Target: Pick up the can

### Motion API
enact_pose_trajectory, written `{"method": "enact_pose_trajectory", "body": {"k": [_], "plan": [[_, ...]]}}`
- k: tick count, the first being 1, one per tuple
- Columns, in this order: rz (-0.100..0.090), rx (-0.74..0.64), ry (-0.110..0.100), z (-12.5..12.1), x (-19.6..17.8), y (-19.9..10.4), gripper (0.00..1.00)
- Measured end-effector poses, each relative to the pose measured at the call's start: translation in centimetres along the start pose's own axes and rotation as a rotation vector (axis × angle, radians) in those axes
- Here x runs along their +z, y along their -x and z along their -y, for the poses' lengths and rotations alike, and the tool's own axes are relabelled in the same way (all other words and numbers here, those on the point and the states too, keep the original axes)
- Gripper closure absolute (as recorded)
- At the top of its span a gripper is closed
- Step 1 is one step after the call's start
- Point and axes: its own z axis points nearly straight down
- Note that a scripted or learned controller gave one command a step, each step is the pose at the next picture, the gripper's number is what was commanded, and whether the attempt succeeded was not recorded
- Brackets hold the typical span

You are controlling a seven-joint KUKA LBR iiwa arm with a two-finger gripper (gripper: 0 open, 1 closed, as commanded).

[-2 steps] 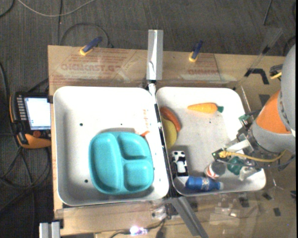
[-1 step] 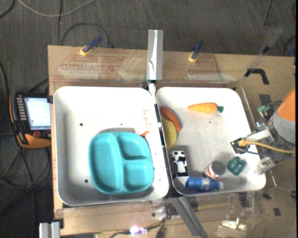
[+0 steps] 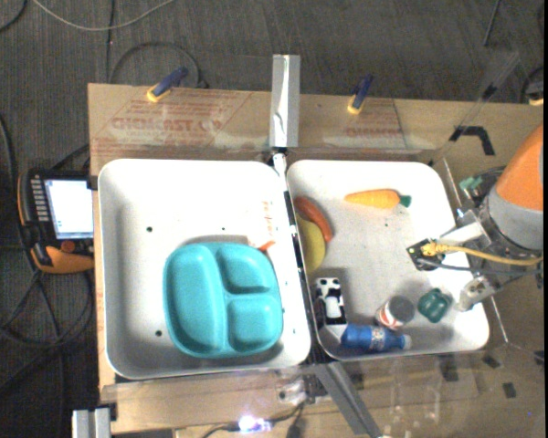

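Can point(image 3: 396, 312) sits down in the right bin point(image 3: 374, 245), towards the near wall and a little right of the middle. Its grey top faces up and a band of red shows on its side. Nothing is lifting it, folks: it rests on the bin floor. A blue bottle point(image 3: 373, 339) lies on its side just near of it, close enough that I cannot say whether they touch. A small teal object point(image 3: 433, 305) sits just to its right.

The arm point(image 3: 528, 185) reaches in from the right, orange band showing. The gripper point(image 3: 476, 291) hangs by the bin's right wall, right of that teal piece and near the can but apart from it. Open or closed? From this angle I cannot tell. What is plain is that no object is between the jaws, so nothing is in hand.

By my reading, the approach is only partly made. The gripper has yet to get over the can, come down around it, close and raise it. The crowding from bottle and teal piece looks like the tricky part.

Elsewhere, a carrot point(image 3: 376, 198) lies at the far side of the right bin and a black-and-white item point(image 3: 330, 299) is by its left wall. Over in the left bin point(image 3: 137, 208) lies a teal divided plate point(image 3: 223, 299), well away from the action.
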Motion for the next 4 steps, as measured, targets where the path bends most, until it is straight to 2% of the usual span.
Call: {"method": "enact_pose_trajectory", "body": {"k": [1, 2, 3, 4], "plan": [[-0.001, 0.039, -0.001, -5.2, 8.5, -0.1, 0.00], [0.000, 0.044, -0.001, -4.9, 3.7, 1.3, 0.00], [0.001, -0.045, -0.004, 6.1, 7.3, -1.5, 0.00], [0.000, -0.028, 0.002, 0.1, 4.1, -3.2, 0.00]]}}
